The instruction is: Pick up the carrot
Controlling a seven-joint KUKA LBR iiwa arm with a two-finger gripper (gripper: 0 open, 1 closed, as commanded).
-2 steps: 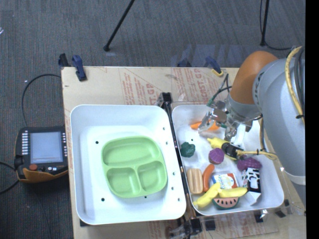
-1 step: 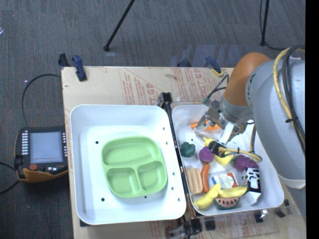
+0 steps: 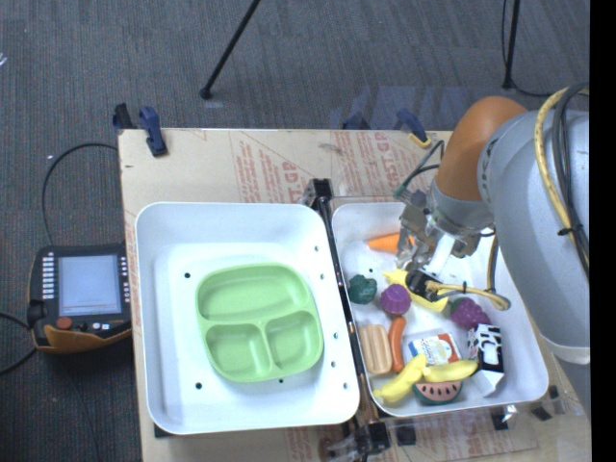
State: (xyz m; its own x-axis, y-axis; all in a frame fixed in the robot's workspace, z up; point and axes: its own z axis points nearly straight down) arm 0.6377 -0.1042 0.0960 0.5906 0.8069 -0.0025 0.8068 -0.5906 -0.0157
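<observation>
1. In the right bin [image 3: 539,373], the gripper [image 3: 417,255] is hanging low over the far half, just right of the carrot [image 3: 384,243].
2. The carrot is lying flat near the bin's far left corner, its tip pointing left; nothing is gripping it.
3. Whether the jaws are spread or closed, I cannot tell from here.
4. Nearer, a purple toy [image 3: 396,299], a green toy [image 3: 362,288] and a watermelon slice [image 3: 437,391] are crowding the bin.
5. At left, a green divided plate [image 3: 258,321] is sitting in the left bin [image 3: 159,258].
</observation>
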